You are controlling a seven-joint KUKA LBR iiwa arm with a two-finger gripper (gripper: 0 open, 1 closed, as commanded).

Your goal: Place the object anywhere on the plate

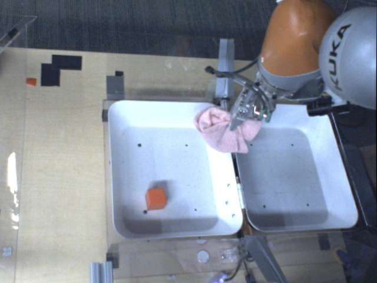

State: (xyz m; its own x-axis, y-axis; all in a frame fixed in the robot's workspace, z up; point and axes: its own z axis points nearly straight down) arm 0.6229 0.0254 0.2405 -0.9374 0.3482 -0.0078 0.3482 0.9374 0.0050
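I count two white bins on my bench: a left bin (177, 226) and a right bin (306, 217), set side by side and touching along their inner walls. There is one orange block (156, 198), lying flat on the floor of the left bin toward its near side, well apart from me. There is one pink cloth (227, 130), bunched and crumpled, hanging over the shared rim of the two bins at their far end, partly above the left bin's far right corner and partly above the right bin's far left corner. Its long axis runs roughly from upper left to lower right in the camera view, the rounded, gathered lump pointing toward the left bin and the looser folds drooping down toward the seam between the bins. My gripper (246, 112) sits at the cloth's upper right edge, with fabric gathered up against my fingertips, so I am touching it; whether my fingers are parted or closed on the fabric I cannot tell, since wrist hardware and cloth hide the gap.
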